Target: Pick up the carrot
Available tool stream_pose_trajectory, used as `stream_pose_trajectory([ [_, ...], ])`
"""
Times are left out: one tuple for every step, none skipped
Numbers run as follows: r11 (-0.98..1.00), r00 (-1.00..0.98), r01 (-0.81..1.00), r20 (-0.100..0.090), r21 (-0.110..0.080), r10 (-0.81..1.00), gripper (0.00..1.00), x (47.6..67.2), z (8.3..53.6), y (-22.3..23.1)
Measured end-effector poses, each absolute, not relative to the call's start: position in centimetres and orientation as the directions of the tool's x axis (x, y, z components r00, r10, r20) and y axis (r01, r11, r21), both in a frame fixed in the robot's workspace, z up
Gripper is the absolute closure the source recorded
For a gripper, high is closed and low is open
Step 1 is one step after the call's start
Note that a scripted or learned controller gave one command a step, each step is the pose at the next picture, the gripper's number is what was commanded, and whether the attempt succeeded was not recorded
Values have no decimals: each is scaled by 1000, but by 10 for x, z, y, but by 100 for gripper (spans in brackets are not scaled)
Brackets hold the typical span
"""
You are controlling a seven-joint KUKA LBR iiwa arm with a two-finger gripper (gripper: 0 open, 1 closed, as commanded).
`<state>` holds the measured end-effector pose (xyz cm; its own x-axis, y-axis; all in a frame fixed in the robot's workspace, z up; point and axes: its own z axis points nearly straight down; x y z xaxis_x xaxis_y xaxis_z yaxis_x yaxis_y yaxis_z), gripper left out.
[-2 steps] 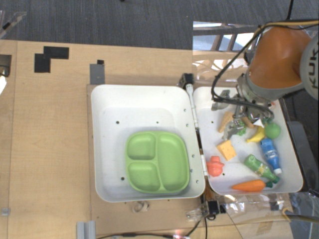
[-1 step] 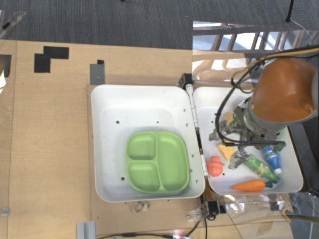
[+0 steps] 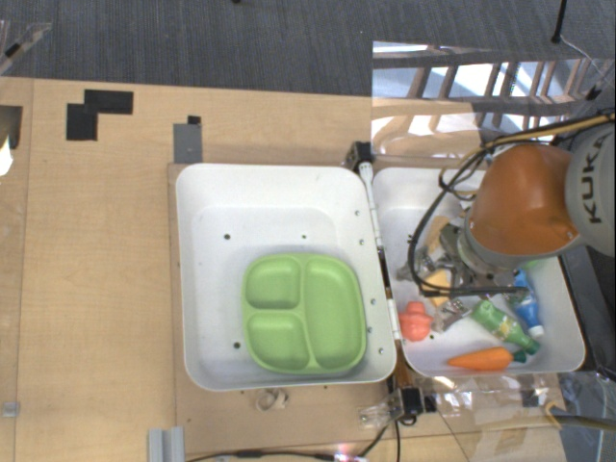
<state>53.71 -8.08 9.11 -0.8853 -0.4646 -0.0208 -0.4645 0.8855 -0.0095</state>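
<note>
Carrot (image 3: pixel 480 359) lies free near right bin's (image 3: pixel 574 349) front wall; claw (image 3: pixel 460 295) state cannot tell; descend centred over carrot's middle, avoiding green bottle (image 3: pixel 500 322).

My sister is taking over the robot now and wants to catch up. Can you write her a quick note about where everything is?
Tool: low in the right bin, among the toys; whether it is open or shut cannot be told.
Carrot: lying near the right bin's front edge, apart from the tool.
Left bin: holds the green divided plate.
Done: nothing shows yet; the carrot is not picked up.
Left: bring the tool to the carrot, grip it, lift it.
</note>
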Motion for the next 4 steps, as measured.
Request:
stream_pose_trajectory([
  [771,-771,-637,-14,-10,-637,0,611,89,-105],
  [691,-691,-723,-14,-12,-723,0,555,90,-98],
  [626,-626,-780,-10,-10,-780,0,592,89,-87],
  [529,-528,-849,-9,-11,-849,0,597,89,-86],
])
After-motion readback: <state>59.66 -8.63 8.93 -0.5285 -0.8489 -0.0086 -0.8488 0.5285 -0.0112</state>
